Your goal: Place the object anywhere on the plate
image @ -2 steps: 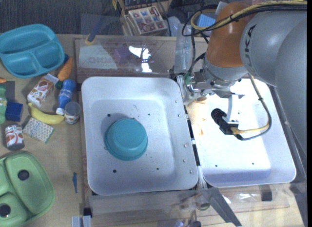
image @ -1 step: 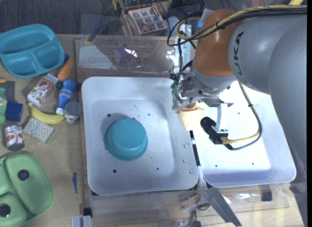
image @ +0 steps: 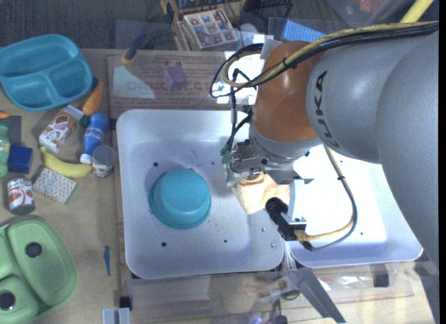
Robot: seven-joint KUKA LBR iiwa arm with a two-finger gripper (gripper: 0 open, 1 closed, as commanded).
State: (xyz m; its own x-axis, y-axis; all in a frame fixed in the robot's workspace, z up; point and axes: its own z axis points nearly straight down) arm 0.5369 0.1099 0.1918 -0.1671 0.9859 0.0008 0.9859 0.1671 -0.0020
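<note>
Presently: left shallow white bin [image: 139, 141], floor largely open toward its near and left walls. Contents: round blue plastic plate [image: 181, 198], left of centre. Pale orange-tan object [image: 254, 191] just beneath the pincer [image: 245, 169], near the bin's right wall; pincer's state cannot be told.

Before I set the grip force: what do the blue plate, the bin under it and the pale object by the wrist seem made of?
The blue plate looks like moulded plastic: even colour, soft sheen, rounded rim. The left bin looks like thin white plastic, smooth with rounded corners. The pale object is peach-coloured and glossy, perhaps plastic or rubber; the arm hides part of it, so I can't be sure.
</note>
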